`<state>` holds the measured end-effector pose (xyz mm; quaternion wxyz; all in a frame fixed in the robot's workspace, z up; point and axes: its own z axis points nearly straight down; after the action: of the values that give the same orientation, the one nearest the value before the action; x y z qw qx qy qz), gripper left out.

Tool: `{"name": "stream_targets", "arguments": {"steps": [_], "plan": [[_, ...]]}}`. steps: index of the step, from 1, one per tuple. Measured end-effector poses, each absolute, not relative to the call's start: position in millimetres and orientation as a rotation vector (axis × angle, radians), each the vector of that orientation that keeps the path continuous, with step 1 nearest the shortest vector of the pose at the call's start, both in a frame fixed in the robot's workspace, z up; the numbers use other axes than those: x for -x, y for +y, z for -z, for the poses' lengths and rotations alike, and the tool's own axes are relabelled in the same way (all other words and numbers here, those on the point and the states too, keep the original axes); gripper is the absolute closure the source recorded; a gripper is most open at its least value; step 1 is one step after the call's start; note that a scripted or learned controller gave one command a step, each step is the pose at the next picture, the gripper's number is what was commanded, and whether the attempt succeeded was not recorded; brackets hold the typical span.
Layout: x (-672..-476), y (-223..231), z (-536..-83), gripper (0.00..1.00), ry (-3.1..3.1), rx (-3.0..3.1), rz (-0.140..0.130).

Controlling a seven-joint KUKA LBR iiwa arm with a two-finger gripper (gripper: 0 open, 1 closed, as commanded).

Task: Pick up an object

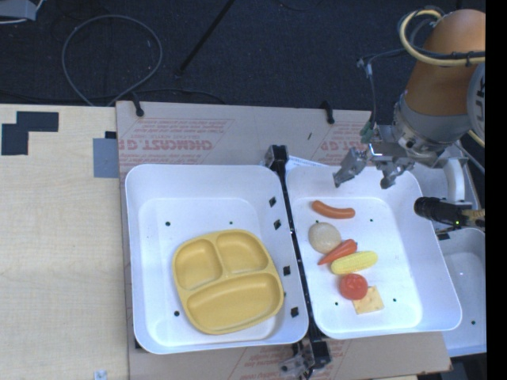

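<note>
The right bin (412,307) holds small toy foods: a sausage (333,210), a pale round onion (324,236), a carrot (338,252), a yellow corn cob (354,262), a red tomato (353,286) and a cheese wedge (369,301). My gripper (367,175) hangs open over the bin's far edge, above and to the right of the sausage, with nothing between its fingers (347,169).
The left bin (150,212) carries a yellow divided tray (227,280). A black divider (287,236) runs between the bins. Cardboard lies under both bins. A black fixture (442,210) sticks out at the right bin's right rim.
</note>
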<state>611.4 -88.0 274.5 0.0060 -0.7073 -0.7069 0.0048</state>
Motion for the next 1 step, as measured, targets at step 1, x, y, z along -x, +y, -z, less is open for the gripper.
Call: {"name": "stream_targets", "arguments": {"steps": [1], "plan": [[-613.2,-88.1,-281.3,0.0,-2.221,2.218,-0.004]]}}
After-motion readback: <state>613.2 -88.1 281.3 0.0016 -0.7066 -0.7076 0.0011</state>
